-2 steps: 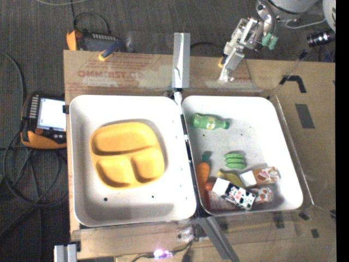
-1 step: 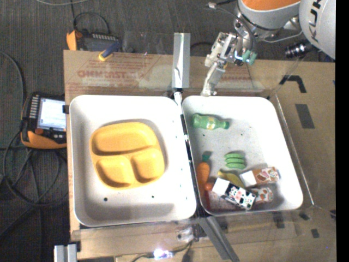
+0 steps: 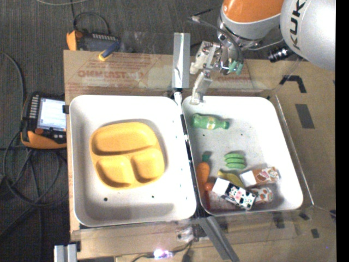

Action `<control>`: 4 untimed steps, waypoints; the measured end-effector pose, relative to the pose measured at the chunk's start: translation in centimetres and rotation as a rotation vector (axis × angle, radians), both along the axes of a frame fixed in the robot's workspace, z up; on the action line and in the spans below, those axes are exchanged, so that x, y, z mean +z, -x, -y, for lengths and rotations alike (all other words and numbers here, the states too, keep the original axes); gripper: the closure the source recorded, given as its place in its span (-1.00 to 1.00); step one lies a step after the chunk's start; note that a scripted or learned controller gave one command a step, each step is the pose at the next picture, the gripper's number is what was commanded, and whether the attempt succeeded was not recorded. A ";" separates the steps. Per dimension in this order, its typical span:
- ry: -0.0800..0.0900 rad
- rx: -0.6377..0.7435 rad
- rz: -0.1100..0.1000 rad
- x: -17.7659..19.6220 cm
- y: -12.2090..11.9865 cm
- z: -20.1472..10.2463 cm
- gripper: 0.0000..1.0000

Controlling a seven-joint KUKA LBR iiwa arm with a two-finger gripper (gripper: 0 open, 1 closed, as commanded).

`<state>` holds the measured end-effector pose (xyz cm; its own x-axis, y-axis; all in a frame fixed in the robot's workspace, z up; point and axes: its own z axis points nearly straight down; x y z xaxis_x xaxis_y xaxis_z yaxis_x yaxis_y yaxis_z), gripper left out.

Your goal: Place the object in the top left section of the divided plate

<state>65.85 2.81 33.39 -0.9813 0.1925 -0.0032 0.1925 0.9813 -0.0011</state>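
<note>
A yellow divided plate (image 3: 127, 153) lies in the left white bin (image 3: 87, 111), its long section along the top and two smaller sections below. My gripper (image 3: 198, 91) hangs above the top left corner of the right bin (image 3: 283, 141), fingers pointing down with nothing between them that I can see. Just below it lies a green toy bottle (image 3: 209, 123) on its side. Further down sit a green pea pod (image 3: 235, 160), an orange carrot (image 3: 203, 171) and a yellow banana (image 3: 230, 177).
At the lower right of the right bin lie several small boxes and toy foods (image 3: 252, 187). A metal post (image 3: 180, 61) stands behind the gap between the bins. A handheld pendant (image 3: 46, 119) rests left of the bench.
</note>
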 end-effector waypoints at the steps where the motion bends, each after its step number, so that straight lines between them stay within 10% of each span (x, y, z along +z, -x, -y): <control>1: -0.002 0.242 0.000 3.5 5.7 -4.0 -1.00; 3: -0.001 0.758 -0.001 -1.5 4.3 -5.0 -1.00; 4: 0.000 0.880 0.002 3.5 6.0 -5.0 -1.00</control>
<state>59.85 7.85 36.87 -0.7732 -0.6341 -0.0048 -0.6341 0.7733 -0.0018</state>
